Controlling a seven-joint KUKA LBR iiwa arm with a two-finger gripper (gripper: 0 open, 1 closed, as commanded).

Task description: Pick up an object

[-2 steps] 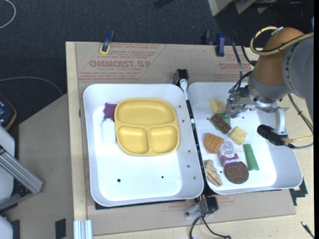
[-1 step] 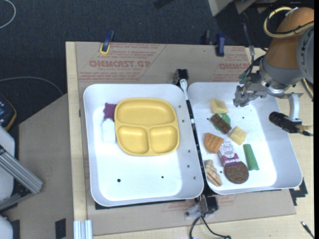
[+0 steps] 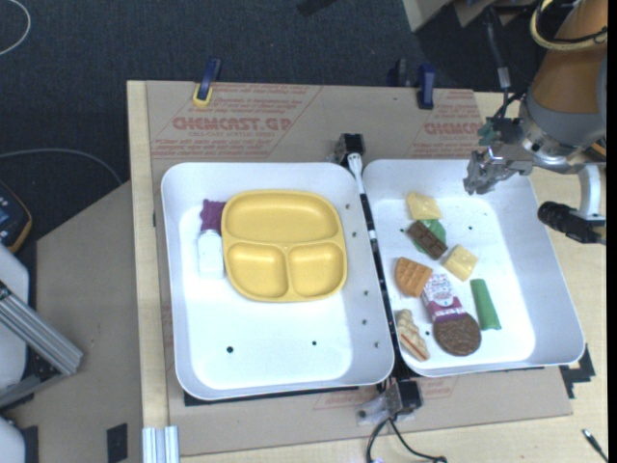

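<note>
The pick targets lie in the right bin [image 3: 540,287], clustered down its middle: a pale yellow block [image 3: 422,206] at the top; a brown bar [image 3: 425,238] just below it, with a green piece [image 3: 438,228] touching its upper edge; a second yellow block [image 3: 461,261]; a waffle [image 3: 413,276]; a red-and-white packet [image 3: 441,293]; a green stick [image 3: 485,304]; a brown patty [image 3: 456,335]; and a tan striped piece [image 3: 412,335] against the left wall.

The gripper [image 3: 481,178] hangs over the bin's top right corner, apart from every item; nothing sits between its fingers, and whether they are spread or closed cannot be told at this resolution.

Risks, as judged from this layout:
- The items lie close, several touching or overlapping (packet on patty, green piece on bar); a descent there is likely to catch two items or push one aside.
- Flat items (patty, waffle) offer little edge; the fingers may close above them and come up empty.
- The tan piece hugs the wall; a finger may strike the rim.
- A straight descent from the present position meets bare floor.

The left bin [image 3: 183,287] holds a yellow divided tray [image 3: 284,244], with a purple item [image 3: 212,213] and a white item [image 3: 209,253] beside its left edge. Both bins rest on a cardboard sheet [image 3: 154,162] printed in red, held by clamps [image 3: 204,82] at its far edge; beyond is dark carpet [image 3: 96,27] with loose cables.
</note>
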